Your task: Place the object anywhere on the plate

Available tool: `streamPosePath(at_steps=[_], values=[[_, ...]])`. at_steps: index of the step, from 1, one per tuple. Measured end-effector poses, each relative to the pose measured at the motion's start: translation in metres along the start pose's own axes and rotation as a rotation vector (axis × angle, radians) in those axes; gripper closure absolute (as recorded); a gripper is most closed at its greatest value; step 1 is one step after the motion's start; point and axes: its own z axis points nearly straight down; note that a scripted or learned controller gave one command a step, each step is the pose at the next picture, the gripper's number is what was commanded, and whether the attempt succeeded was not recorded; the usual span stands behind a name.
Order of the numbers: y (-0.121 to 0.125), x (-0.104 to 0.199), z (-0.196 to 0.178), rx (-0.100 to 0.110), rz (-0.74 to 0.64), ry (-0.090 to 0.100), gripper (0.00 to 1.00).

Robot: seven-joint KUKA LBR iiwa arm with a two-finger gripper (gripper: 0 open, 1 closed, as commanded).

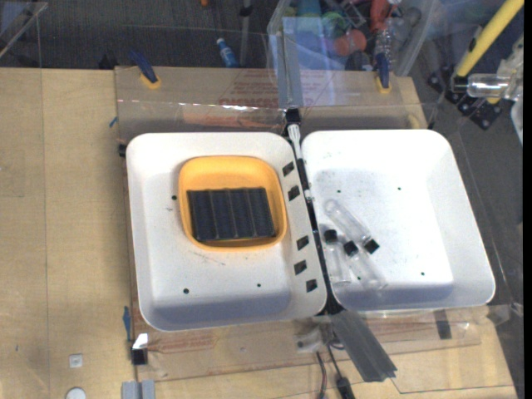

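The orange plate (189, 181) with a dark slatted tray (230, 214) on it sits in the left bin (158, 281). Right of the plate, in the other bin (432, 189), lies a clear object (349, 231) with black bits. It looks slippery and could slide away when grabbed.

Left white bin (158, 289) contains an orange plate (231, 169) with a dark ribbed rectangular object (230, 214) lying flat on it. Right white bin (432, 223) contains a clear plastic item with small black parts (349, 238), near the divider between bins. A clear box of mixed items (349, 15) stands behind the bins.
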Motion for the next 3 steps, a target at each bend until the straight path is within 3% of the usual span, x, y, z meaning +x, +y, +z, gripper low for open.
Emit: streamPosePath(at_steps=[1,3], values=[[0.0002,0.0023,-0.0003,-0.001,-0.413,0.002,1.0],[0.0033,-0.0071,0.0,-0.001,-1.112,-0.002,1.0]])
